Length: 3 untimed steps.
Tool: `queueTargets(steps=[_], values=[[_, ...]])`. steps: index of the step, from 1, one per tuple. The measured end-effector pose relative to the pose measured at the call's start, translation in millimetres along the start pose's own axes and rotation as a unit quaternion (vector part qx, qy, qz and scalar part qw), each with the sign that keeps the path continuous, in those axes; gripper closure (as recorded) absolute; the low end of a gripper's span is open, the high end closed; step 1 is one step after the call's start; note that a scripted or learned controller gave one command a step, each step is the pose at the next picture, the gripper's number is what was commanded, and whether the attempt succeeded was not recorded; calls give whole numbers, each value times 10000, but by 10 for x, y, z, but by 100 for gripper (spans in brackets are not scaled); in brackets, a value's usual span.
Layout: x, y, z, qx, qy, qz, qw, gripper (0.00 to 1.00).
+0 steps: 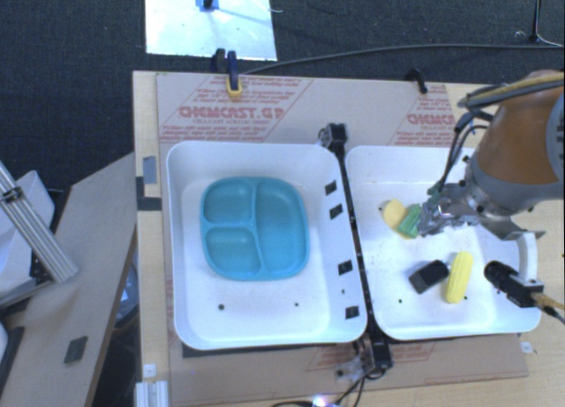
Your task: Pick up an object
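The right bin [388, 308] holds several small objects. A small yellow piece [393, 213] lies at its left, and a green piece [409, 223] lies against it. A black block [429, 275] sits nearer the front, with a yellow corn-shaped piece [458, 276] just to its right. My gripper [430, 218] hangs low over the bin from the grey and orange arm [521, 145]. Its tip is right at the green piece's right edge. Whether it touches or grips the piece is hidden by the wrist.
The left bin [190, 308] carries a blue divided plate [255, 227]. A black ridge with clips [347, 237] divides the two bins. A black fitting with a cable [509, 282] lies at the right bin's right rim. A blue and yellow clamp [232, 74] stands behind the bins.
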<state>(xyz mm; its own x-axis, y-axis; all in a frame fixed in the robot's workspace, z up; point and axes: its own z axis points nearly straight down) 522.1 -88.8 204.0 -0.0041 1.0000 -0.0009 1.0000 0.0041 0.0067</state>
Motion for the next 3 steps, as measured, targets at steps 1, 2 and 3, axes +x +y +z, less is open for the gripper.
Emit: queueTargets(steps=[1, 2, 3], values=[[-2, 18, -246, 8, 2, 0, 10000, 100], [477, 92, -189, 21, 10, -23, 10000, 100], [1023, 71, -299, 21, 14, -31, 10000, 100]])
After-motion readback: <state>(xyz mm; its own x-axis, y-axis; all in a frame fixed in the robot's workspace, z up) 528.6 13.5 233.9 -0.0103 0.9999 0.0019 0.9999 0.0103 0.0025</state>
